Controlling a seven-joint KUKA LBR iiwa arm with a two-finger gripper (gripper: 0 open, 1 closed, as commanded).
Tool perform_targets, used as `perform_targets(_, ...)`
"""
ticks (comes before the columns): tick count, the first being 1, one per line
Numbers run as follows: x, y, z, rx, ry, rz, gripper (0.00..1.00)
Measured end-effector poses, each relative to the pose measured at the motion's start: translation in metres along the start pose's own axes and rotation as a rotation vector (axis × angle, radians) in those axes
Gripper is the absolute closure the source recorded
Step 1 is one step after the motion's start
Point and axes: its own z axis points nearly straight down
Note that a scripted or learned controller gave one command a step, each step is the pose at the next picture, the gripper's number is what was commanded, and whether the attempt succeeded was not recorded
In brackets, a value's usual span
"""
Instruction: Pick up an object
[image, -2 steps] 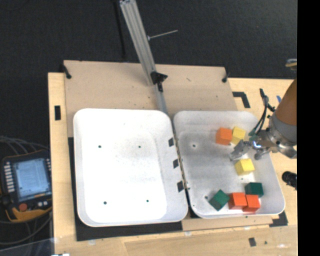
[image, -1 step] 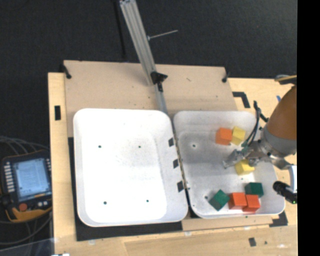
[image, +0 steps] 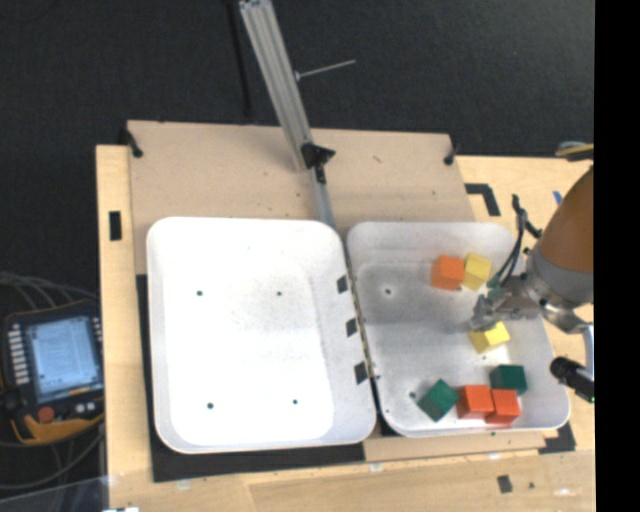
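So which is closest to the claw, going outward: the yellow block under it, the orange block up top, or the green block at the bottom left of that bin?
From the gripper:
1. Yellow block, right beneath it.
2. Orange block, up and to the left.
3. Green block, near the bin's lower left.

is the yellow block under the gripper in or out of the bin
In. The yellow block lies on the right bin's floor, just below the gripper.
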Motion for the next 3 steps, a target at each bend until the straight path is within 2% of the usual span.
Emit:
perform_targets(1, 0.001, 0.005, -0.044, 0.007, 0.005, -0.011, 1.00)
perform_targets(2, -0.005, 0.005, -0.108, 0.005, 0.004, -0.011, 1.00)
perform_targets(3, -0.006, 0.006, -0.116, 0.010, 0.006, -0.013, 1.00)
